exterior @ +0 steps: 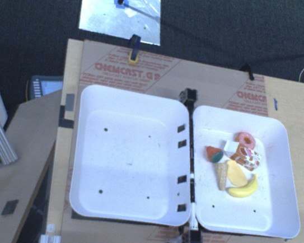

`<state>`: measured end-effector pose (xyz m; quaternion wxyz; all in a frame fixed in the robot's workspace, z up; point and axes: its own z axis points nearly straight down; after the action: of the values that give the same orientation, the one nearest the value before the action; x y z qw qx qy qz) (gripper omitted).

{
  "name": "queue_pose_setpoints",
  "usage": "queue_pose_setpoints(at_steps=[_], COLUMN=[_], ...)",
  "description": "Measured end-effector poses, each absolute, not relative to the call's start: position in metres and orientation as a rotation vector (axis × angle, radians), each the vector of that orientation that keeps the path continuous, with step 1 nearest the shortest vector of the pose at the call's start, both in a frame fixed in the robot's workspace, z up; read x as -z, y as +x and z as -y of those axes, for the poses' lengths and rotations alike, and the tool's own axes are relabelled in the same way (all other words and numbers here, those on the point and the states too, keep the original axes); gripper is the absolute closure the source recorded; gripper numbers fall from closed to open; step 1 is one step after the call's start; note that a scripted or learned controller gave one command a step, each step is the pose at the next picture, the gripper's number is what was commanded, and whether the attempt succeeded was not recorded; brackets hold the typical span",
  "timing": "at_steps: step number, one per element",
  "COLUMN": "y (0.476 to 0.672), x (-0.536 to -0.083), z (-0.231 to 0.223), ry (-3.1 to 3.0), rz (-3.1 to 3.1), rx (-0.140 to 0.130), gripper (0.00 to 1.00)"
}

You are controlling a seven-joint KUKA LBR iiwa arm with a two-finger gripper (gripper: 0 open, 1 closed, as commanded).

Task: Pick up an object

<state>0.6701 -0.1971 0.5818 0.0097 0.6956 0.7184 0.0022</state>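
Gripper's toy foods (236, 169) in right bin (281, 219)

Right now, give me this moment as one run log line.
stage: before pick | right bin: banana, pink donut, other toy food clustered | left bin: bare floor

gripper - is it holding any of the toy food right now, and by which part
It cannot be told. The toy food, including the banana and the pink donut, lies clustered in the right bin with nothing gripping any of it.

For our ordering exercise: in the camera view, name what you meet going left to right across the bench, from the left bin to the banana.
Left bin → red-and-green toy → banana.
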Motion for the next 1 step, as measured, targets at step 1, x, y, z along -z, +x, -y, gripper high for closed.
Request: queue_pose_setpoints(at_steps=[1], y=[0.6701], x=[-0.5815], z=[0.1971], ry=[2.171], rz=[-2.245], rx=[-0.006], gripper=[0.0])
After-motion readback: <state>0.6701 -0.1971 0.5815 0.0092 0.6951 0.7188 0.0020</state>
